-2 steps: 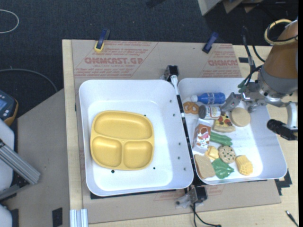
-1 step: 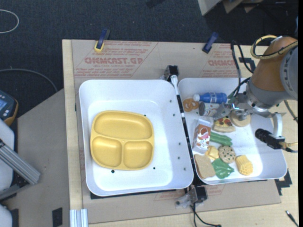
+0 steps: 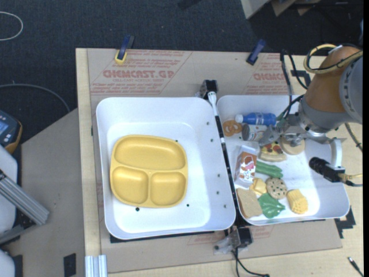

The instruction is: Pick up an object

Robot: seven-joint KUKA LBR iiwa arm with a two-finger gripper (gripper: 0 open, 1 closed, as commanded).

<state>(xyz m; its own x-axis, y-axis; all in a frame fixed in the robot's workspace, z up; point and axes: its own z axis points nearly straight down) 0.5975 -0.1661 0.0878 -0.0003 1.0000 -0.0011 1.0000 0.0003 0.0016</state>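
The right bin (image 3: pixel 331 198) holds several toy foods: a blue bottle (image 3: pixel 258 119), a brown pretzel (image 3: pixel 232 127), a pizza slice (image 3: pixel 271 151), a red-and-white packet (image 3: pixel 247 167), a green pod (image 3: pixel 268 169), a cookie (image 3: pixel 277 187), a corn cob (image 3: pixel 297 201), a bread slice (image 3: pixel 248 203) and a green leaf (image 3: pixel 272 207). My gripper (image 3: pixel 275 136) is low in the back half of this bin, just above the pizza slice and in front of the bottle. I see nothing lifted in it.
The left bin (image 3: pixel 115 111) carries a yellow divided plate (image 3: pixel 149 170). The wall between the two bins (image 3: pixel 222 149) runs just left of the toys. A black plug on a cable (image 3: pixel 324 169) hangs over the right bin's right side.
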